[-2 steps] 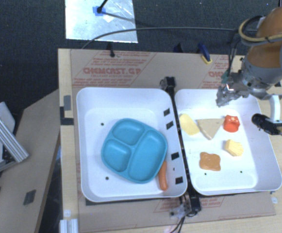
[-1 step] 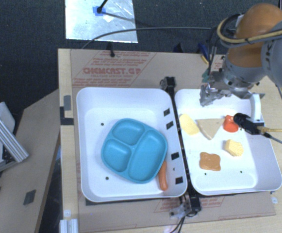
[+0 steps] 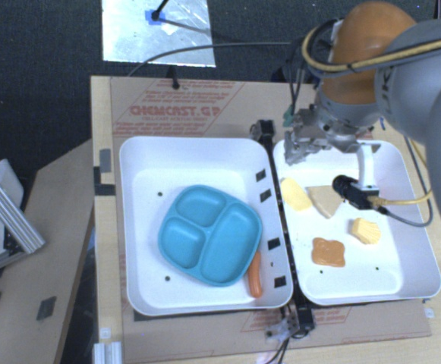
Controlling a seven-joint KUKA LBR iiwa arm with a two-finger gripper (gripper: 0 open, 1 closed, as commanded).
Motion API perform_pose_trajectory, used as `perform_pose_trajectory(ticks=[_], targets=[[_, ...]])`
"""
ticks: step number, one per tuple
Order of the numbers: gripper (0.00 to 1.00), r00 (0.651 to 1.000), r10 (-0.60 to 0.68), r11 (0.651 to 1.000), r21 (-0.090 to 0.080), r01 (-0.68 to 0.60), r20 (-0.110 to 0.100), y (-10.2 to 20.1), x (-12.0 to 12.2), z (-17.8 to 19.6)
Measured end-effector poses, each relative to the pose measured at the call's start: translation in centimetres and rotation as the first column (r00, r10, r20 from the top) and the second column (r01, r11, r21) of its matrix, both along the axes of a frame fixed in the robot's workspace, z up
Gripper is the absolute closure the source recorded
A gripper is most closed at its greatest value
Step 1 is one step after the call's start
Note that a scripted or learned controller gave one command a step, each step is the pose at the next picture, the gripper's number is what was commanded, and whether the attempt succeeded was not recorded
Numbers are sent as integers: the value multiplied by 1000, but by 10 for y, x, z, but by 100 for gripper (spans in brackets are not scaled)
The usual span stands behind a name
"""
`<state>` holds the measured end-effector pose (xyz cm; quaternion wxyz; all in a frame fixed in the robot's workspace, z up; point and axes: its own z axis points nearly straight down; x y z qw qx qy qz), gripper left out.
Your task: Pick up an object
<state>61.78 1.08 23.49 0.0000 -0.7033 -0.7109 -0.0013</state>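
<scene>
My pincer [image 3: 300, 152], state indiscernible, hovers at the right white bin's [image 3: 414, 275] far-left corner; the pale yellow rounded food piece [image 3: 296, 195] looks light and slippery: grip its middle.

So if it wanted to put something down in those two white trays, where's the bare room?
Left bin: free along the back wall, behind the blue divided plate; the front is crowded by the plate and orange sausage. Right bin: free along the front, past the brown nugget and yellow piece; the back is crowded by the tool.

Single fixed camera above bench [image 3: 68, 203], slanted down, both bins [image 3: 197, 154] mid-frame, seemingly mid-range.
</scene>
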Motion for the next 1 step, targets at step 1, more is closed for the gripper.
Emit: perform_pose_trajectory(ticks=[1], targets=[[100,1000,-1,1000,0,1,1,43,8,-4]])
